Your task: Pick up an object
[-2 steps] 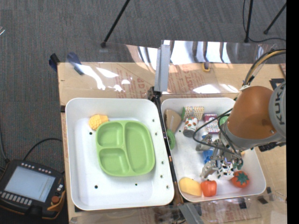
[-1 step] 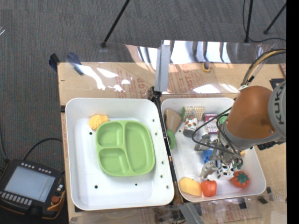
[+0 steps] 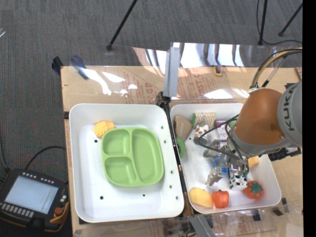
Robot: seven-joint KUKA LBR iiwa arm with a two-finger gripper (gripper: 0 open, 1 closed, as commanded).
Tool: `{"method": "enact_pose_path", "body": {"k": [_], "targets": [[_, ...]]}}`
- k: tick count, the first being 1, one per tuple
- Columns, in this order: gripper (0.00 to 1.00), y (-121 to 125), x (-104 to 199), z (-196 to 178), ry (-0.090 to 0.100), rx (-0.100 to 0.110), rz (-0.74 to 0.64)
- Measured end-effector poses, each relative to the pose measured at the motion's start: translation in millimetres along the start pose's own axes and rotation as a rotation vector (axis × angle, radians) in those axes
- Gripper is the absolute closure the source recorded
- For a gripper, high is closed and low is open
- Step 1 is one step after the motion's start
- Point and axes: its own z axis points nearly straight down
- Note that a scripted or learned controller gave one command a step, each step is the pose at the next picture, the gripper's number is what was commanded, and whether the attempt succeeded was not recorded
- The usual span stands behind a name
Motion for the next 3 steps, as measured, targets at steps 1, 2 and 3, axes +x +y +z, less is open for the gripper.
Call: {"method": "enact_pose_path", "body": {"k": [1, 2, 3], "targets": [[1.0, 0.9, -0.6, -9.6, -0.001, 0.0, -0.004], [0.0, 1.1, -0.3, -9.1, 0.0, 0.0, -0.005], [0.0, -20.8, 6.8, -0.4, -0.001, 0.001, -0.052]]}}
